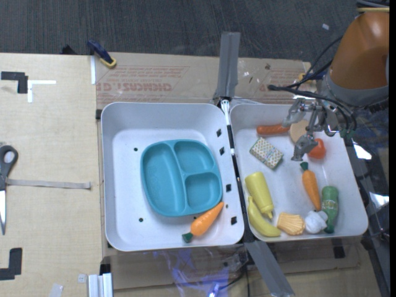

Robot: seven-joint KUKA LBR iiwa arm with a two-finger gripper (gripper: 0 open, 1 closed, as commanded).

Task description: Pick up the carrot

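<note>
Two carrots are in view. One orange carrot point(205, 221) with a green tip lies in the left bin point(117, 184), against the front edge of the blue divided plate point(182, 177). A second carrot point(310, 189) lies in the right bin point(352, 190), pointing up toward my gripper. My gripper point(304, 142) hangs over the back of the right bin, just above that carrot's upper end and apart from it. Nothing visible is held in it.
The right bin also holds a sausage point(272, 129), a speckled block point(266, 152), a red tomato point(317, 150), a yellow bottle point(259, 192), a banana point(262, 223), a pastry point(291, 223), a white garlic point(315, 222) and a green bottle point(330, 206). Scissors point(6, 166) lie at far left.
</note>
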